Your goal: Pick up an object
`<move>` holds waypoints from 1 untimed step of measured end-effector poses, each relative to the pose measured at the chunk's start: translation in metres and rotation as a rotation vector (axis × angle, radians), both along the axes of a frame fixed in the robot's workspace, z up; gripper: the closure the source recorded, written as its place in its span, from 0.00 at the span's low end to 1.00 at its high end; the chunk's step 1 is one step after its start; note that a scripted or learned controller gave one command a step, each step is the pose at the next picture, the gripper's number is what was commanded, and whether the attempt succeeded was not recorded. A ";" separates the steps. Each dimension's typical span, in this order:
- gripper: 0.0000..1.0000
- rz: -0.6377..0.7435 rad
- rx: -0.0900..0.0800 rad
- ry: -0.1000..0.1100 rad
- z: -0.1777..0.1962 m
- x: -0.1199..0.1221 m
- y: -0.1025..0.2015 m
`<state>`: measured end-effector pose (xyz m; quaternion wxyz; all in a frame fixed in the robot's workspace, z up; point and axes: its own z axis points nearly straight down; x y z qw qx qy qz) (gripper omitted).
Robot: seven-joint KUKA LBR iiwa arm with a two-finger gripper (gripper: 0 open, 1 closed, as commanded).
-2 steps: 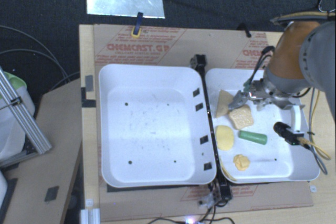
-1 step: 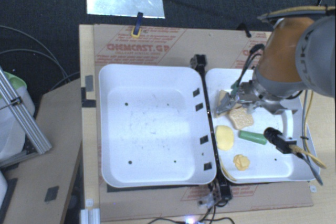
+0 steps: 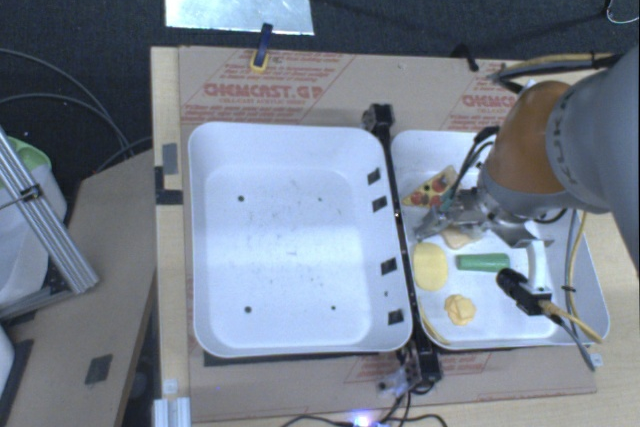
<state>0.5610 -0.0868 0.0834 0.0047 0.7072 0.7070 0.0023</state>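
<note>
1. The desk (image 3: 330, 75) is lying under both bins, its cardboard-coloured top showing red print along the far edge.
2. The left bin (image 3: 290, 240) is sitting on the desk, its white floor showing a few dark specks.
3. The arm (image 3: 560, 150) is reaching in from the right, its grey body and orange band hanging over the far part of the right bin (image 3: 590, 305).
4. The right bin is lying just beside the left one, their rims touching along a dark clipped seam.
5. The tool (image 3: 445, 215) is hanging low over the near-left part of the right bin, close to the small items; whether it is released or clenched cannot be told here.
6. A green cylinder (image 3: 482, 262) is lying flat in the right bin, just below the tool.
7. A pale yellow oval piece (image 3: 431, 267) is resting left of the cylinder, near the seam.
8. A small yellow lump (image 3: 460, 309) is sitting nearer the front rim, apart from the others.
9. A red and yellow patterned item (image 3: 436, 186) is lying just beyond the tool.
10. A tan piece (image 3: 460, 238) is peeking out beneath the tool.
</note>
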 end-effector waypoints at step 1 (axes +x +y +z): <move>1.00 0.002 -0.004 -0.009 0.017 0.003 0.000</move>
